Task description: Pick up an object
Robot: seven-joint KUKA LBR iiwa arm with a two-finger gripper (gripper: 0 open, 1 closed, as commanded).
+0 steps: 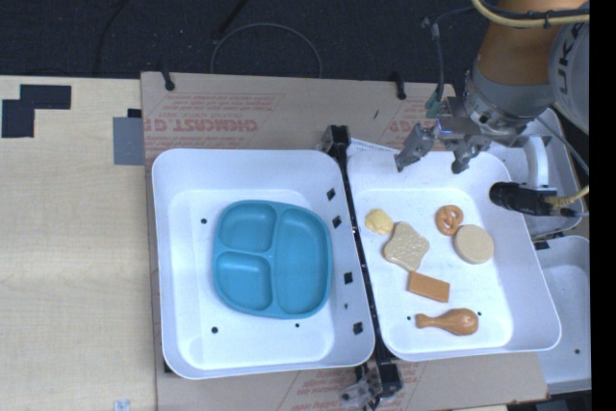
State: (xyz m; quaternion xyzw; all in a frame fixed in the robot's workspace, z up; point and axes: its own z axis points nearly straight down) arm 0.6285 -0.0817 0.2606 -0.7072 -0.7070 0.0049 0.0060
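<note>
Several toy foods lie in the right bin (520,322): a small yellow piece (379,221), a slice of bread (406,246), a pretzel (448,219), a round tan cookie (474,244), an orange block (428,286) and a chicken drumstick (449,321). My gripper (438,157) hangs open above the bin's far edge, its two fingers spread wide with nothing between them. It is up and behind the pretzel, apart from every item.
The left bin (183,197) holds a blue divided plate (271,258). A black divider (351,245) runs between the bins. Cardboard lies under both bins. A black cylindrical part (520,197) juts in at the right bin's right rim.
</note>
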